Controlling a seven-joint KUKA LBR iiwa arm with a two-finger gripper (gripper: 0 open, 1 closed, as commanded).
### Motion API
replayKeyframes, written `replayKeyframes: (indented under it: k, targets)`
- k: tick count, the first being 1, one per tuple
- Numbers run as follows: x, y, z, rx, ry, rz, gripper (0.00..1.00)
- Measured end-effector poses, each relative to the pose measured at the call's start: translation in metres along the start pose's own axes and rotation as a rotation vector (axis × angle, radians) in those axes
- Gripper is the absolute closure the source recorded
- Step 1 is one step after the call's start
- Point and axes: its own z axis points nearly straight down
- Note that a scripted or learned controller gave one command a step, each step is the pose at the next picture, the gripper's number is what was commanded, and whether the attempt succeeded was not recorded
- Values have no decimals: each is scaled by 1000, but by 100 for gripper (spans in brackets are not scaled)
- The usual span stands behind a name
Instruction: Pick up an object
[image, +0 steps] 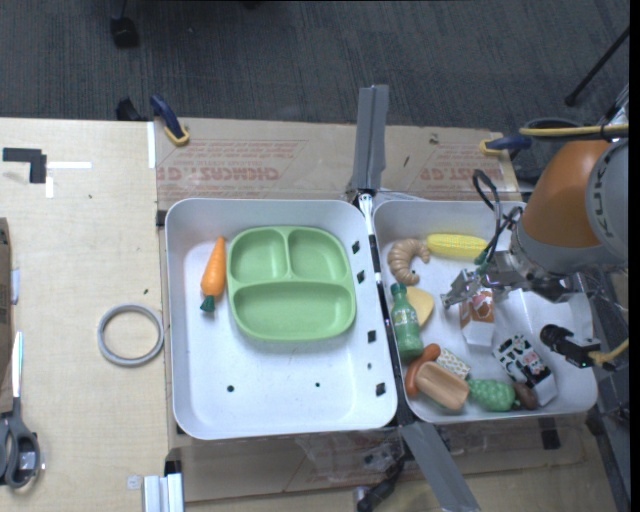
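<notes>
Looking down on the bench, I have two white bins side by side. Left bin (200, 400) holds a green divided plate (292, 283) and a toy carrot (212, 270) lying just beside the plate's left edge, leaf end toward the near side.

Right bin (570, 400) is crowded. Far side: a corn cob (456, 245) lying across, a curled shrimp-like piece (405, 258) next to it. Along the left wall: a green bottle (405, 322) lying lengthwise, a yellow wedge (424, 305) touching it. Near corner: a hot dog in a bun (438, 383), a green knobbly piece (492, 394) beside it, and a black-and-white carton (525, 365) tilted to its right.

Arm comes in from the right, orange band over the bin's far right corner. Gripper (468, 290) sits low in the middle of the right bin, right at a small red-and-white carton (480, 308). Metal fingers look spread rather than clamped, though the angle is poor; I see nothing held between them. Carton appears to rest on the bin floor, touching or just under the fingertips.

On the bench left of the bins: a grey tape ring (131, 333) and scissors (20, 440) at the edge.
</notes>
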Motion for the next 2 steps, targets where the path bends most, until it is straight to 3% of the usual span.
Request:
replayKeyframes:
  k: [1,2]
  targets:
    - [-1,0,-9,0,0,3,100]
    - [31,63,-142,-1,-2,92,100]
